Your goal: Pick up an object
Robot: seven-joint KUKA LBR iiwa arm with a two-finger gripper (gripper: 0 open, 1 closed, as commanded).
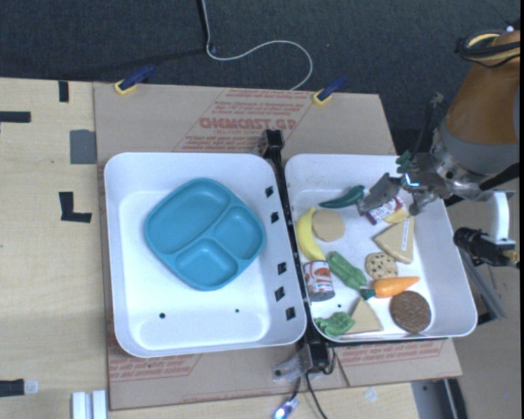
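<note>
Tool (386,201) above right bin (454,321); cardboard print unreadable.

Toy food (367,273) is crowding the right bin (458,321), leaving narrow gaps; the left bin (127,234) is offering room around the blue tray (204,232).

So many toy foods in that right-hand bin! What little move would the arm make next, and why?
Probably a short drop straight down. The gripper hangs over the right bin's far end, above a small dark packet beside a cheese wedge, and nothing visibly sits between its fingers, so lowering onto the packet seems the nearest try.
</note>
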